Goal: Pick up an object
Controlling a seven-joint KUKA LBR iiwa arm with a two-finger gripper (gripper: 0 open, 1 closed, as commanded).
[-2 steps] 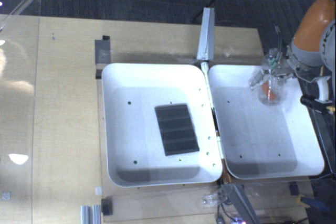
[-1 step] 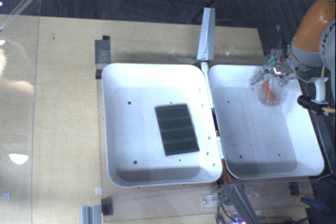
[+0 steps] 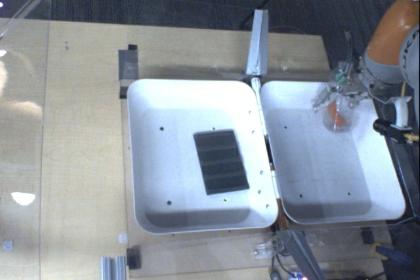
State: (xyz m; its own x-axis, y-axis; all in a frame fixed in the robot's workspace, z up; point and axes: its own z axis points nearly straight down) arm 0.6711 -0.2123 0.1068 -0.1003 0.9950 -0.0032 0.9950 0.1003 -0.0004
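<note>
A dark grey ribbed rectangular block (image 3: 221, 161) lies flat and slightly askew in the middle of the left bin (image 3: 147, 141). My gripper (image 3: 339, 96) hangs over the far right part of the right bin (image 3: 315, 193), reaching in from the right below the orange band (image 3: 392, 29). Directly beneath the gripper is a small clear item with an orange-red core (image 3: 337, 117). It sits against the gripper's tip, and whether it is held or rests on the bin floor is unclear.
A grey metal bar (image 3: 256, 42) stands at the far end of the divide between the bins. Black cables and fittings (image 3: 394, 128) hang at the right bin's right rim. Bare wooden bench (image 3: 65, 141) stretches to the left.
</note>
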